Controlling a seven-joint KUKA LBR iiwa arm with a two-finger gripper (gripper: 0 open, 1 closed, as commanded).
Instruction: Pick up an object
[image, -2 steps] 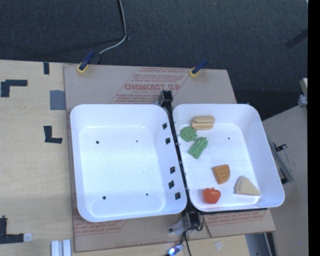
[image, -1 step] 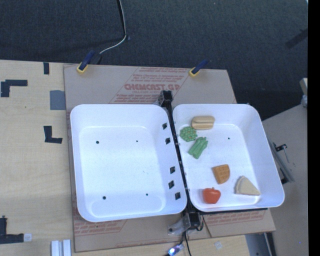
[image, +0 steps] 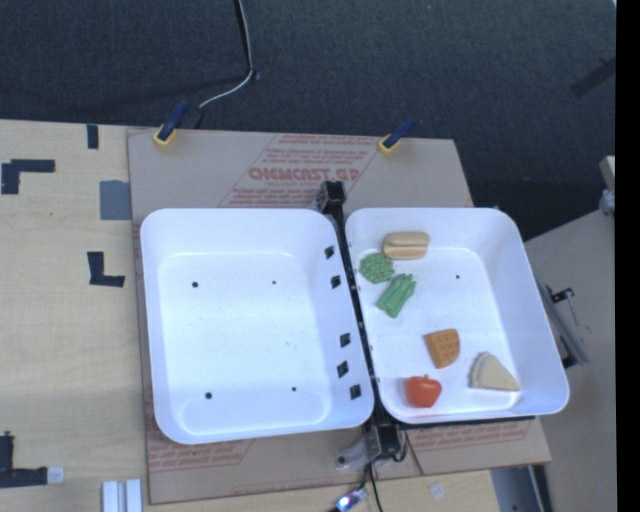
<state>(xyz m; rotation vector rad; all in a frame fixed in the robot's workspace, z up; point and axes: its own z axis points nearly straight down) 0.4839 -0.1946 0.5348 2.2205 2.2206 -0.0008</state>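
The right bin (image: 500, 300) holds several toy foods. A tan bread roll (image: 406, 244) lies at its far left, with a green broccoli piece (image: 376, 268) just below it and a green bean bundle (image: 397, 295) beside that. An orange wedge (image: 443, 347) sits near the middle front. A red tomato (image: 423, 391) and a pale cheese wedge (image: 493, 373) rest along the front wall.
The left bin (image: 240, 320) stands beside the right one, joined along a black hinge strip (image: 345, 300). Both rest on a cardboard sheet (image: 290, 170) held by two clamps at the far edge. A cable runs off at the top.
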